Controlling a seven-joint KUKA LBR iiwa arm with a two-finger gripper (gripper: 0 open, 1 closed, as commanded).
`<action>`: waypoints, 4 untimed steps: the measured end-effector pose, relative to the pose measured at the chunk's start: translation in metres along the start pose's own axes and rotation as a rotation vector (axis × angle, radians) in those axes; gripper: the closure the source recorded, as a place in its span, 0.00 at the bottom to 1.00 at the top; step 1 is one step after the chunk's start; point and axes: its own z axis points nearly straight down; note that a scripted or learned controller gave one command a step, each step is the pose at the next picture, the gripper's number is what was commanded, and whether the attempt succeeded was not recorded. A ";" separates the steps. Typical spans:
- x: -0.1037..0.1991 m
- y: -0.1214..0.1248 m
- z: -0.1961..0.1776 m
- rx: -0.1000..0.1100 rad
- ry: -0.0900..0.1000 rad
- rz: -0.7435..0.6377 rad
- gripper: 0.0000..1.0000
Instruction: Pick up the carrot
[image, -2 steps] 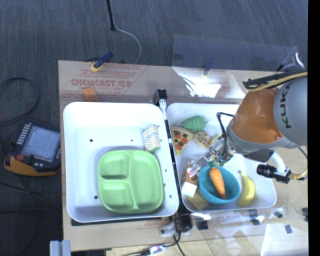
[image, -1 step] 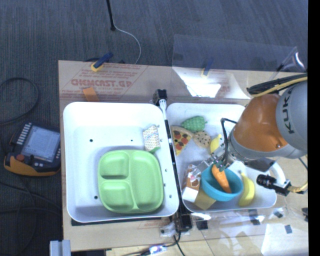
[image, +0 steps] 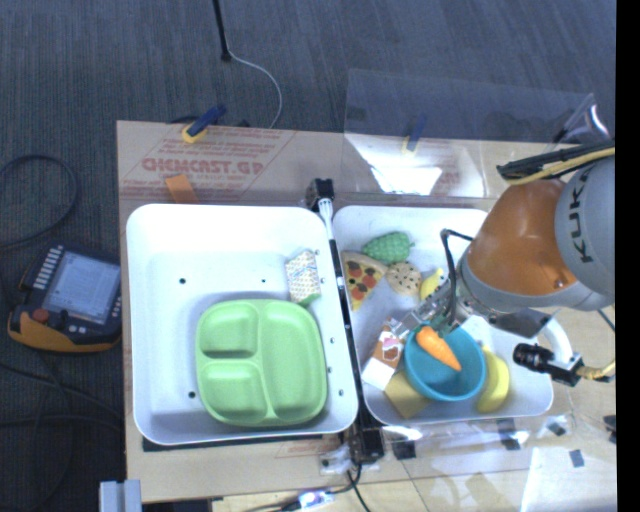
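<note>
Arm over the right bin, carrot in the blue bowl

From the camera view, the carrot (image: 437, 347) lies across the blue bowl (image: 447, 372) at the near side of the right bin (image: 520, 405), and the gripper (image: 440, 318) is just at its far end; whether it is spread or pinching, I cannot tell. I judge the step is the approach or the grasp; next it must close on the carrot and lift straight. A yellow item (image: 494, 383), pizza slice (image: 360, 277) and cookie (image: 404, 278) crowd around. The green divided plate (image: 262, 362) sits in the left bin (image: 160, 300).
</note>
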 end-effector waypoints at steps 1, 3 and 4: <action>0.031 -0.009 -0.058 0.081 0.036 0.354 1.00; -0.015 -0.036 0.023 0.082 0.028 0.506 0.00; -0.017 -0.029 0.010 0.067 0.021 0.500 1.00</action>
